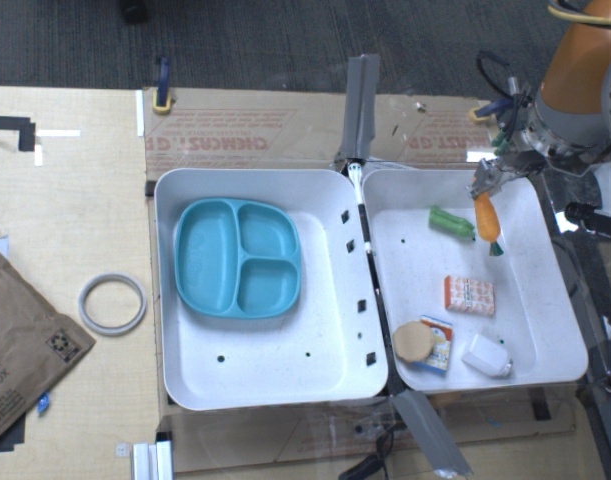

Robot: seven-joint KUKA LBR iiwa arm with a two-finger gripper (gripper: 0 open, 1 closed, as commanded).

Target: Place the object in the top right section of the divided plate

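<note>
The bench [65, 228] took up the whole view, with two shallow white bins side by side on it. The left bin [185, 368] held a blue divided plate [238, 258], lying flat in its upper left part, all three sections bare. The right bin [545, 338] held the loose things.

The arm [575, 63] reached in over the far right corner of the right bin, grey with its orange band showing. Its gripper [485, 190] hung just over the bin's upper edge. An orange carrot [487, 218] hung tip down from it, and the fingers looked clenched on the carrot's top end, though the contact itself was small in the view and hard to make out.

Just left of the carrot lay a green vegetable [451, 221], close beside it but apart. Lower in the same bin were a red and white packet [469, 294], a round tan cookie [414, 342] resting on a small blue and yellow box [440, 346], and a white block [487, 355] in the lower right corner. A ring of tape [112, 301] sat on the bench outside the left bin.

By my reading the task was at an early stage: the carrot appeared picked up, but it was over the right bin, well apart from the plate. What was left was the carry across the divide between the bins, the lowering over the plate's top right section, and the release there.
</note>
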